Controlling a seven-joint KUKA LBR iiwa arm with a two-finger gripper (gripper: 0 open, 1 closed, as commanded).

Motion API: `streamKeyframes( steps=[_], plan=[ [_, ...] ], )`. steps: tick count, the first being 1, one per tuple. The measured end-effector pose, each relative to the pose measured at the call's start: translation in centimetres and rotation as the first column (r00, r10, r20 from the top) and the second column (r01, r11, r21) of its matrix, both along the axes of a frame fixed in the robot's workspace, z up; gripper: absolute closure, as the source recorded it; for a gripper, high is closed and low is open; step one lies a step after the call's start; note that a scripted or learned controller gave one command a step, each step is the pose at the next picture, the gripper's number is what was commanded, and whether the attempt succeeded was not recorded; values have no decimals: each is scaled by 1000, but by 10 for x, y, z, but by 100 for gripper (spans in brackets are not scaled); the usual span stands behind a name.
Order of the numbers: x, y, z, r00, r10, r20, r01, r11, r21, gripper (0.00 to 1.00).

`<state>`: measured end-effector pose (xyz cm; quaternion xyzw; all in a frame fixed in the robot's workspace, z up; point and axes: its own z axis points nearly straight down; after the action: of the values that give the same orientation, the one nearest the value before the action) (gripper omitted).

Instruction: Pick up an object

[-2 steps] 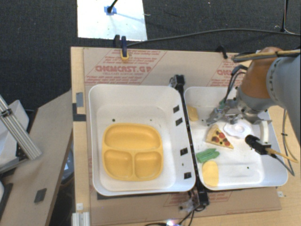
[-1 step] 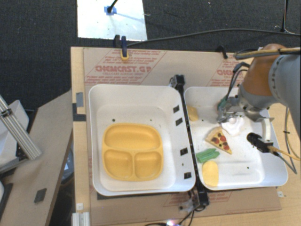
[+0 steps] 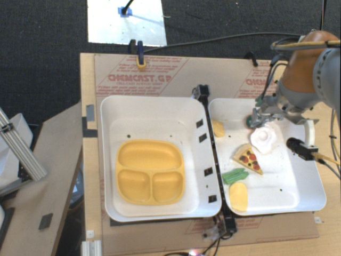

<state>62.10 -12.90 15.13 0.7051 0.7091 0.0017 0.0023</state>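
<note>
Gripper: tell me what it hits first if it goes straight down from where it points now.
Probably the white fried-egg toy, lying just below the gripper in the right bin. Depth is unclear; it might meet bare bin floor beside it.

bench [image 3: 88,159] | we see a protective sheet printed CHEMCAST GP [image 3: 160,73] lying on it | left white bin [image 3: 154,106] and right white bin [image 3: 303,196] resting on that sheet, touching side by side
</note>
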Motion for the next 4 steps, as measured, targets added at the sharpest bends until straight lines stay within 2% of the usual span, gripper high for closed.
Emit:
streamKeyframes(
  steps=[1, 2, 3, 4],
  plan=[
    [2, 0, 54, 1000, 0, 1, 0, 1000, 0, 100],
    [6, 51, 58, 1000, 3, -3, -3, 1000, 2, 100],
    [-8, 111, 54, 1000, 4, -5, -4, 1000, 3, 100],
    [-7, 164, 55, 1000, 3, -4, -3, 1000, 2, 100]
  ],
)
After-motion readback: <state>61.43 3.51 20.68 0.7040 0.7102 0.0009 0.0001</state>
